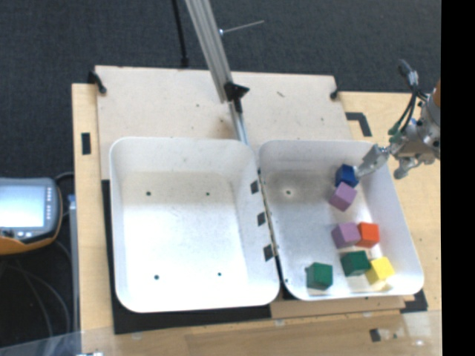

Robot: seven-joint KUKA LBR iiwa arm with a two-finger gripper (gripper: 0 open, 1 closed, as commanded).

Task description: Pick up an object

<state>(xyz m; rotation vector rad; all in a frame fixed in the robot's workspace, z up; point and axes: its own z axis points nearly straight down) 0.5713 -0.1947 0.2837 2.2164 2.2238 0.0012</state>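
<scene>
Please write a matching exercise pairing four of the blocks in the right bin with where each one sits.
Things:
1. blue block
2. orange block
3. yellow block
4. lone green block

Places:
A. nearest the bin's front right corner
B. by the front rim, left of the other blocks
C. touching the right side of a purple block
D. farthest back, at the gripper tip

Pairs: 1-D, 2-C, 3-A, 4-B

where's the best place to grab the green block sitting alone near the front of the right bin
Take the green block from above, across its left and right faces. It sits flat with open floor on both sides, while the bin wall runs close in front of it.
</scene>
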